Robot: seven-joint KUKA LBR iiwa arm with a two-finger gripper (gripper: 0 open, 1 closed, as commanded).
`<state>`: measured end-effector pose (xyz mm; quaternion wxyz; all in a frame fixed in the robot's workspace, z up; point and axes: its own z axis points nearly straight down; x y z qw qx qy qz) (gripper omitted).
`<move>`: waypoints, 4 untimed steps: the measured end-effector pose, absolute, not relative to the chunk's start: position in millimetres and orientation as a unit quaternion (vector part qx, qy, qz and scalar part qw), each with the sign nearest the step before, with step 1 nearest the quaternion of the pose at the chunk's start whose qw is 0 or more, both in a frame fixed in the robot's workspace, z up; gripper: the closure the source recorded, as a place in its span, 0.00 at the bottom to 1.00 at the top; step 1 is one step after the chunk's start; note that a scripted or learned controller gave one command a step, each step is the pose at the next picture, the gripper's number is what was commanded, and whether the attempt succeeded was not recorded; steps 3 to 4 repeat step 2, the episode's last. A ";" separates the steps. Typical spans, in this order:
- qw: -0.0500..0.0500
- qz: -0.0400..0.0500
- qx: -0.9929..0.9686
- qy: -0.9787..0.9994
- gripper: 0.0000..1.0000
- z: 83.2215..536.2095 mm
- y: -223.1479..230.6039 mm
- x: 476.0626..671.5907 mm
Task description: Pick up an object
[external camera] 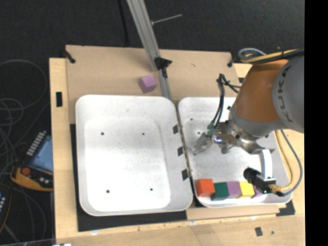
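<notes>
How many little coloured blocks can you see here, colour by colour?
Orange block: 1
Green block: 1
Purple blocks: 2, one in the row in the right bin, one on the bench behind the bins
Yellow block: 1
Total: 5

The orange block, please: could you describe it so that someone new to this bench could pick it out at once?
Start at the right-hand white bin, the one under the arm. Along its near edge, four small blocks sit in a row. The orange block is at the left end of that row, by the divide between the bins, next to the green block; it is the only orange one and looks the largest.
</notes>
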<state>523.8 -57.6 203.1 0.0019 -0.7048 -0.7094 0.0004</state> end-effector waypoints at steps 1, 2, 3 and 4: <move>-0.003 -0.005 -0.704 -0.710 0.00 375.7 68.9 585.4; 0.003 0.003 -0.704 -0.710 0.00 259.0 97.0 545.4; 0.003 0.003 -0.704 -0.710 0.00 259.0 97.0 545.4; 0.003 0.003 -0.704 -0.710 0.00 259.0 97.0 545.4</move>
